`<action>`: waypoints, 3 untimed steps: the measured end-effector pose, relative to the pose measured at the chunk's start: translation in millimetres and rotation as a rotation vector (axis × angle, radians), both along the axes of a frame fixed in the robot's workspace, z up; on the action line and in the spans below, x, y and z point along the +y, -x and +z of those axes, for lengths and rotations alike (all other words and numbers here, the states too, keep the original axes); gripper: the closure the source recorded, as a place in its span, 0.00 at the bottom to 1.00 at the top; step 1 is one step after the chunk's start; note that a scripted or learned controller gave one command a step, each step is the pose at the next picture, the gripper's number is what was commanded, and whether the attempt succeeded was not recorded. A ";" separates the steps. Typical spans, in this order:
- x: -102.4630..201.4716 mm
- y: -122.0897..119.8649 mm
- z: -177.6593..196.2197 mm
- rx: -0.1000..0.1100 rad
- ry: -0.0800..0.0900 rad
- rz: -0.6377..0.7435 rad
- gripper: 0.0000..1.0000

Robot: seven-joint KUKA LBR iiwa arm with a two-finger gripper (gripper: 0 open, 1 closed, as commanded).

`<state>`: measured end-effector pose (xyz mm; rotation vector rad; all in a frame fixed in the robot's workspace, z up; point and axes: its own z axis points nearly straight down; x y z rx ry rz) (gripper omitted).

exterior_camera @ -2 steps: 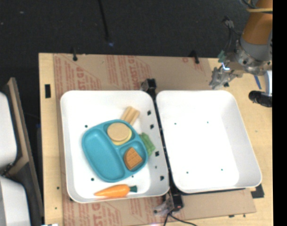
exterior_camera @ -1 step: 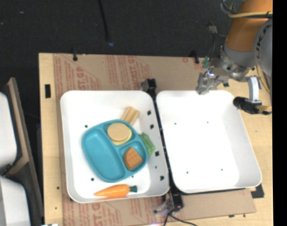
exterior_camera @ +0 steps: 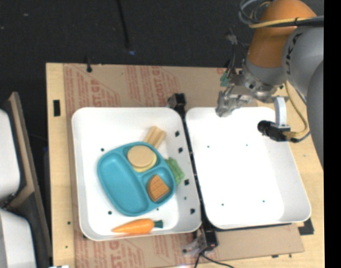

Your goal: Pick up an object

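Note:
A blue divided tray lies in the left bin. On it sit a round tan biscuit and a brown bread slice. A pale wooden block leans at the tray's far edge, and a green piece rests by its right side. An orange carrot lies near the bin's front wall. My gripper hangs over the far left corner of the right bin, well away from all these objects, with nothing seen between its fingers.
The bins sit side by side on a wooden bench with red-printed cardboard behind them. A black clip stands at the far end of the seam between the bins. White boxes stand off the bench's left.

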<state>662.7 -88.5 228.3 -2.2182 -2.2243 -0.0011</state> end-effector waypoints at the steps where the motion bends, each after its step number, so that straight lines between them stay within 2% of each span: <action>1: 48.6 5.9 -6.8 0.000 0.000 0.000 1.00; 3: 151.8 35.4 15.9 -0.001 -0.001 0.001 1.00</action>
